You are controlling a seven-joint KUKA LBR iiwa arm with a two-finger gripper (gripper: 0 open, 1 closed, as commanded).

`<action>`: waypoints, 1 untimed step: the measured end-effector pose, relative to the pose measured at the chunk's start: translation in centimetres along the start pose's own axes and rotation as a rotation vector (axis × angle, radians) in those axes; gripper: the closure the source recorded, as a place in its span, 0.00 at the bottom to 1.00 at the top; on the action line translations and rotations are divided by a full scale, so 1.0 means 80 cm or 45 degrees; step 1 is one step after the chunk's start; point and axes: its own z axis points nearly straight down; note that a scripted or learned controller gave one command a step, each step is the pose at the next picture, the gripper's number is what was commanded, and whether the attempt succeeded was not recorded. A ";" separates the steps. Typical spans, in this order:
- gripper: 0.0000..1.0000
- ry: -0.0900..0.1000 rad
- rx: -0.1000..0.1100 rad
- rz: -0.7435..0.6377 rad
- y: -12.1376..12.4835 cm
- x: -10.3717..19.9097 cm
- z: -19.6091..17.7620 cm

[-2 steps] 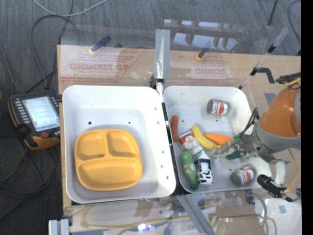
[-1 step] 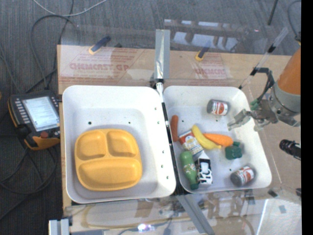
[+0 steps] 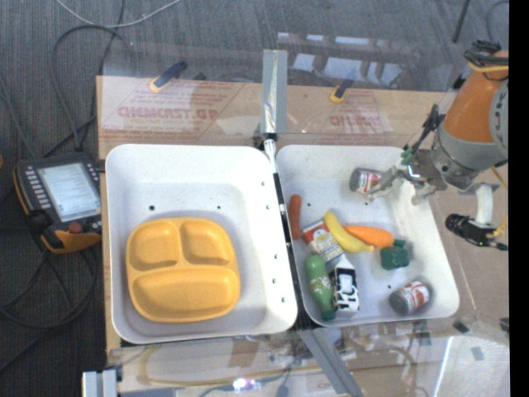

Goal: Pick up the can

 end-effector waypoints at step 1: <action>0.00 0.000 0.001 0.277 0.016 0.029 0.029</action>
